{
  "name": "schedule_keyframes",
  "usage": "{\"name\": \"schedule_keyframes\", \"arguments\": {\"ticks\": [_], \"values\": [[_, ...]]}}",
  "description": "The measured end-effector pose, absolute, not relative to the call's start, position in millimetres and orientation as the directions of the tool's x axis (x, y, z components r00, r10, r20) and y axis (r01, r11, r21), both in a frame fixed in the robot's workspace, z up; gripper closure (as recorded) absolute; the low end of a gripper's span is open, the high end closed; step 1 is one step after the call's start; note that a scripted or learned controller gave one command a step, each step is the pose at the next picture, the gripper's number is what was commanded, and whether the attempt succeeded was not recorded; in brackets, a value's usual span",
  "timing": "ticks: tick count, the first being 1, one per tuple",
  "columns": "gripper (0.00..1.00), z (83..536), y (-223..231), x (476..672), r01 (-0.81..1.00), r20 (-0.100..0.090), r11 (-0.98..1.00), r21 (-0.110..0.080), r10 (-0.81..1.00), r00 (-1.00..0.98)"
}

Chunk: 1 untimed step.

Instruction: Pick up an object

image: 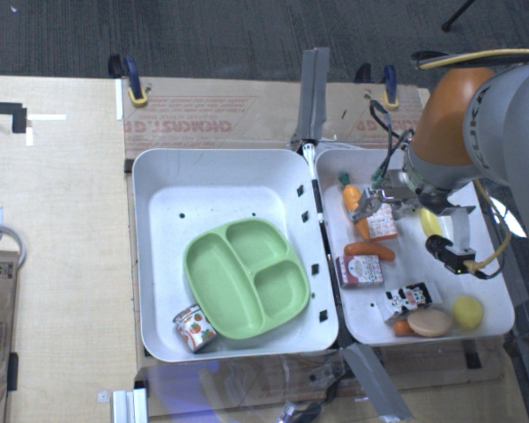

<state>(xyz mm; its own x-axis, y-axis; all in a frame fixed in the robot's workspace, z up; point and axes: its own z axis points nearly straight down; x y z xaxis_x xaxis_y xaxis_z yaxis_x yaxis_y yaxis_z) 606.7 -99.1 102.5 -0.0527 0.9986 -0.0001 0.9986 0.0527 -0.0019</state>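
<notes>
Hovering low over the right bin (502, 311) — gripper (375, 203) sits at the bin's upper-left part, directly above a small carton (382, 224) with an orange carrot-like piece (352, 198) just beside it to the left. Whether the fingers are spread or pinched cannot be told (metal parts blur together). Likely target: the carton, lying just below the gripper, its long axis running roughly top to bottom in the view. Left bin (154, 236) holds a green divided plate (247, 276) — well apart

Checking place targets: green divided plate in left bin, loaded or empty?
Empty. All three compartments of the green plate show bare green; the small strawberry-print carton lies beside its lower-left rim, outside it.
</notes>
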Motion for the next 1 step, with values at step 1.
{"name": "schedule_keyframes", "arguments": {"ticks": [1], "values": [[1.0,191.1,-51.5,549.1,0.989,0.0,0.148,-0.002,0.989,-0.148]]}}
